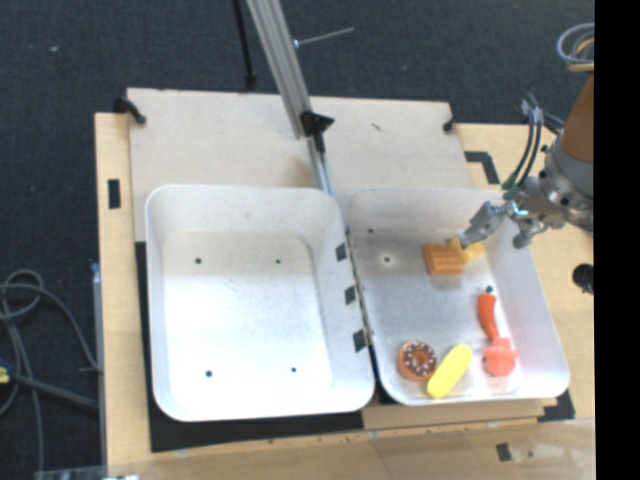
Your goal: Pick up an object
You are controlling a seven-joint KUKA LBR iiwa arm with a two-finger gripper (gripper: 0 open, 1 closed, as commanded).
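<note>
1. Now the pincer is seen low over the right bin, reaching in from the right, and whether it is apart or together cannot be told at this size.
2. Just below and beside its tip, an orange block with a yellow piece against it is found; contact cannot be confirmed, and nothing is shown between the tips.
3. That block is judged light, stiff and flat-sided, so a grip across its two opposite faces is favoured.
4. Further below the pincer, an orange tool-like toy is laid lengthwise; its thin shank is judged an easy but slippery hold.
5. Well below and to the side, a yellow banana-shaped toy and a sprinkled doughnut are touching near the bin's near wall, and crowding there is judged awkward.
</note>
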